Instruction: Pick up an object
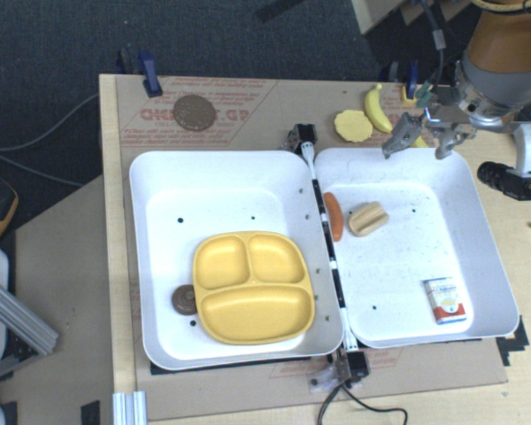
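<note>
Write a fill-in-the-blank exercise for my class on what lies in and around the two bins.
1. The yellow divided plate lies in the ____ bin.
2. The bread roll lies beside an orange ____.
3. The banana lies ____ the bins, on the board.
4. The open gripper hovers above the right bin's ____ edge.

Missing words: left; sausage; outside; far

Light: bright, even, from overhead.
Shadows: soft and short beside the yellow tray (pixel 252 287).
Glare: mild on the white bins (pixel 150 193).
Focus: slightly soft throughout.
</note>
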{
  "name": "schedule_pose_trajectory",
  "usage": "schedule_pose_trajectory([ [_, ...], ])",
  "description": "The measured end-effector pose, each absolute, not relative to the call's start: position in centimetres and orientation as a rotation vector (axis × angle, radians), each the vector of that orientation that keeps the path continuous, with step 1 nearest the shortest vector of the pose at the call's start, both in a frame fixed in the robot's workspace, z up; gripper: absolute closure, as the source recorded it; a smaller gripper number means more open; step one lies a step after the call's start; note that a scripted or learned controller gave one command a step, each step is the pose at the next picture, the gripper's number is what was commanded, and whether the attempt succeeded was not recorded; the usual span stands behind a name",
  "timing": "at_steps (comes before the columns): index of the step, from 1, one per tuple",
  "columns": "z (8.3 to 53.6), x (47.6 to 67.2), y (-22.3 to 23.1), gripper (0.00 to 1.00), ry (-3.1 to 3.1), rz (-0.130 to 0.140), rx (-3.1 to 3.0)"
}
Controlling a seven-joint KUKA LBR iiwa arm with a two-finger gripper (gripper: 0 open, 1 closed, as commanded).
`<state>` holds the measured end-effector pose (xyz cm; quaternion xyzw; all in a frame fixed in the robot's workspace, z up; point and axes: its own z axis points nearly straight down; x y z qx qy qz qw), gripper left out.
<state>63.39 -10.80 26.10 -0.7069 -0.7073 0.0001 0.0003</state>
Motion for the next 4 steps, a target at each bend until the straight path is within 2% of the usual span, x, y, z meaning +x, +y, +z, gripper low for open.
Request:
schedule_pose_trajectory([
  [1,11.7,61.8,-13.4,0.0,-2.21,0.013,-2.218],
  [2,8.2,62.0,-9.4,0.0,-2.221,0.004,-2.214],
  [3,9.5,62.1,-9.6,1.0,-2.221,-0.001,-2.222],
  [4,9.4,62.1,-9.6,0.0,-2.221,0.0,-2.222],
])
